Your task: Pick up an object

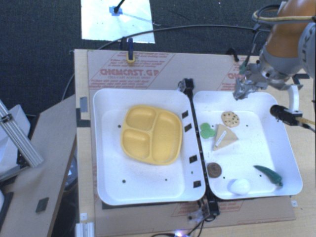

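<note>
Hovering above the far rim of the right-hand shallow white bin [284, 154], grey two-finger gripper [241, 93] — nothing visibly carried; open or clenched, impossible to tell. Nothing lifted yet: round speckled cookie [230, 119], pale cheese wedge [224, 138], green pepper [268, 175], white egg [240, 186] all lying in that bin.

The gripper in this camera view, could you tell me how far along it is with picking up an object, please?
Nothing looks picked up yet. The gripper is poised over the far edge of the right bin. The cookie, wedge, brown disc, white egg and green pepper all lie in that bin, so descent, grasp and lift remain.
</note>
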Controlling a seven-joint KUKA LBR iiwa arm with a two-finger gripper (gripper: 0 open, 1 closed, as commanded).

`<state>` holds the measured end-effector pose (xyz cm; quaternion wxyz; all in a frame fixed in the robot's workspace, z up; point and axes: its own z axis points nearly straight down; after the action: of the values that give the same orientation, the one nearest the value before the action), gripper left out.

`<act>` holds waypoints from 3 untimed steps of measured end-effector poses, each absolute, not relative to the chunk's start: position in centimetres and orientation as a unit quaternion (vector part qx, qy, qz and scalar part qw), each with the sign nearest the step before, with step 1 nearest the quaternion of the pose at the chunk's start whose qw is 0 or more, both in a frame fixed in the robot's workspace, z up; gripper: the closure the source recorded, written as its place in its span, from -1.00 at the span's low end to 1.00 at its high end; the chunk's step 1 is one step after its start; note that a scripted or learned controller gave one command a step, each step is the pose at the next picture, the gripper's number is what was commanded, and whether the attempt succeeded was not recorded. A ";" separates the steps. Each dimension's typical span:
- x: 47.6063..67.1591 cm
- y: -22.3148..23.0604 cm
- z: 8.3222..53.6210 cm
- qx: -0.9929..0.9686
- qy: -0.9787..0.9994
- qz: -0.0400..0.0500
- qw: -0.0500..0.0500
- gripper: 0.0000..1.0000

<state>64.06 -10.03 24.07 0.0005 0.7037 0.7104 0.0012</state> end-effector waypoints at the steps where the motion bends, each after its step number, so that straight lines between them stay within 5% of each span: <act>1: 64.6 -4.9 24.9 0.704 0.711 0.001 0.001 1.00; 3: 66.3 6.0 24.5 0.704 0.711 0.002 0.001 1.00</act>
<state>66.33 6.03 24.46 0.0005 0.7036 0.7106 0.0017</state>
